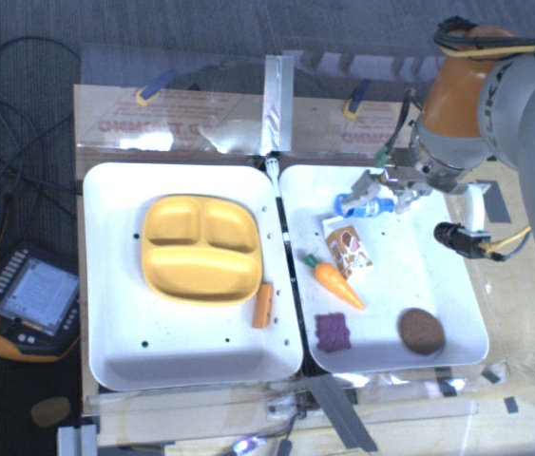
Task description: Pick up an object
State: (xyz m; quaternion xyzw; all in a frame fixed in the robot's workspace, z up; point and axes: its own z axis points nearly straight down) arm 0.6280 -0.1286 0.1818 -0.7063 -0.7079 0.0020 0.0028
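We see the arm [481, 84] reach in from the right, its orange band above the wrist, and the hand [391, 190] sits low over the far part of the right bin [457, 283]. Just beside the hand, touching or nearly touching it, lies a small blue and white object [360, 203] that we take for a little bottle or packet; we cannot tell whether the fingers are spread or pressed together, nor whether they pinch it.

Near that object, toward the bin's middle, we find a white and brown snack packet [348, 249], tilted. Just beside it lies a toy carrot [336, 284], its green end pointing to the divider between the bins. Nearer the front edge sit a purple knobbly piece [333, 331] and, well apart to its right, a brown round object [421, 331].

In the left bin [115, 340] we see a yellow divided plate [200, 248] with three compartments, and a small orange stick [263, 304] lying just off its right corner. Both bins rest on the worktop [115, 122].
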